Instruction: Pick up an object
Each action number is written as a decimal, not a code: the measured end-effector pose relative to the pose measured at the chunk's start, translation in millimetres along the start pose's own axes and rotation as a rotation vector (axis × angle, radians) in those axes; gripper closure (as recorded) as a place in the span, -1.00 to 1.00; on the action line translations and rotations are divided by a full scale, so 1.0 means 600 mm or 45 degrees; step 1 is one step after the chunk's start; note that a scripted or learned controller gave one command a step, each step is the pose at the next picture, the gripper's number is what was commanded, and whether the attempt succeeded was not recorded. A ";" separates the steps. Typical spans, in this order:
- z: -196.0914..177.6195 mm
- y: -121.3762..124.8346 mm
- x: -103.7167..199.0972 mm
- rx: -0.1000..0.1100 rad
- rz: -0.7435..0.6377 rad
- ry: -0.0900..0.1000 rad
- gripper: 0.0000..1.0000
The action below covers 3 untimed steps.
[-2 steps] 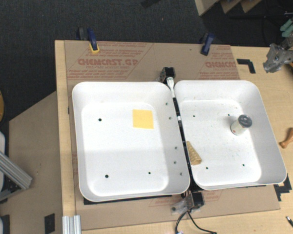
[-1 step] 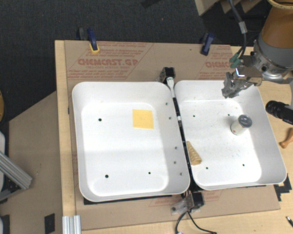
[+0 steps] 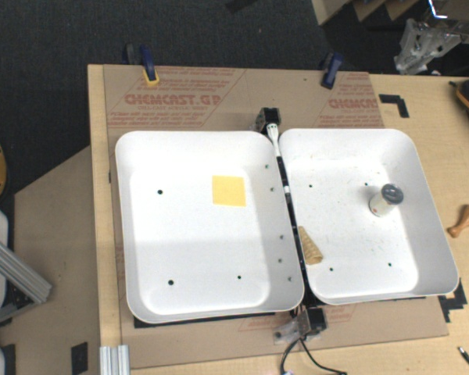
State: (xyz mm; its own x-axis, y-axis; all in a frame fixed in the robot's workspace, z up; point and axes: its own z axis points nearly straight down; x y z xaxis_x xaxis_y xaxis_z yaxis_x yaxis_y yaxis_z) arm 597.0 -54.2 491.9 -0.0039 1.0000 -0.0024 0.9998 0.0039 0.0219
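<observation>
The tool (image 3: 424, 41) sits off past the top right of the bench (image 3: 219, 92), and I cannot tell if it is open or closed, while the small grey-capped bottle (image 3: 385, 199) in the right bin (image 3: 426, 209) looks light, hard and maybe slippery, best pinched across its round sides.

yellow square pad (image 3: 229, 191) flat in left bin, grey-capped white bottle (image 3: 385, 199) in right bin
</observation>
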 end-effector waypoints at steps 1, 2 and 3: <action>0.199 0.043 0.123 0.043 -0.005 0.006 1.00; 0.336 0.038 0.194 0.040 -0.001 0.004 1.00; 0.444 -0.045 0.282 0.043 -0.002 0.004 1.00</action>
State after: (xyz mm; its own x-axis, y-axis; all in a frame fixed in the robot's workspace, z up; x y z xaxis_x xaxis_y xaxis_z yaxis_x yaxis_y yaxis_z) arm 575.2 114.1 224.8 -0.0052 1.0000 0.0009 0.9999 0.0052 -0.0119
